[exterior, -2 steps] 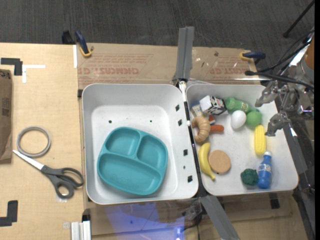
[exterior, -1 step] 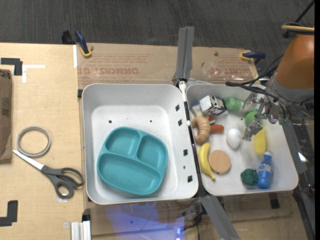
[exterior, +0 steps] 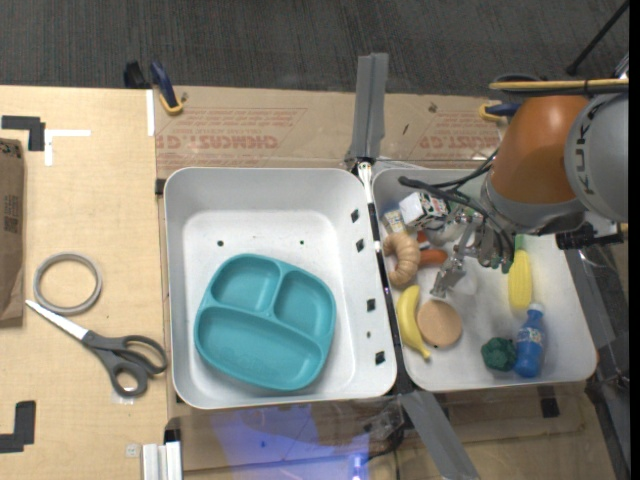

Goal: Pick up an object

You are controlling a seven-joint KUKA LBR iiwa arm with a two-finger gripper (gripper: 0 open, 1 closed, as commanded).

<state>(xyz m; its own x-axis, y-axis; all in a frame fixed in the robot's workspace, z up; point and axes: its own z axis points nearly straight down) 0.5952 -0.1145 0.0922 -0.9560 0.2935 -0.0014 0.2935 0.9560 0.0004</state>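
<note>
Camera view: two white bins side by side on the surface (exterior: 80, 168). Left bin (exterior: 260, 203) holds one teal divided plate (exterior: 265, 320), sitting toward the near-left; bare floor along the far and right walls.

Right bin (exterior: 570, 353) is crowded. Along its left wall: one croissant-shaped toy (exterior: 404, 256), one banana (exterior: 410, 320), one tan round piece (exterior: 439, 324) touching the banana's right side. One orange item (exterior: 432, 259) just right of the croissant. Right side: one yellow corn cob (exterior: 520, 280), one blue bottle (exterior: 530, 342), one dark green lump (exterior: 497, 353) touching the bottle near the front wall. Open floor only in the middle strip between the round piece and the corn.

Arm enters from right, orange band (exterior: 535, 153) over the bin's far-right corner. Claw (exterior: 446, 280) hangs just above the round piece, fingers set narrow, nothing between them.

Outside the bins, left: one tape roll (exterior: 67, 281), one pair of scissors (exterior: 105, 348), well apart from the bins.
</note>
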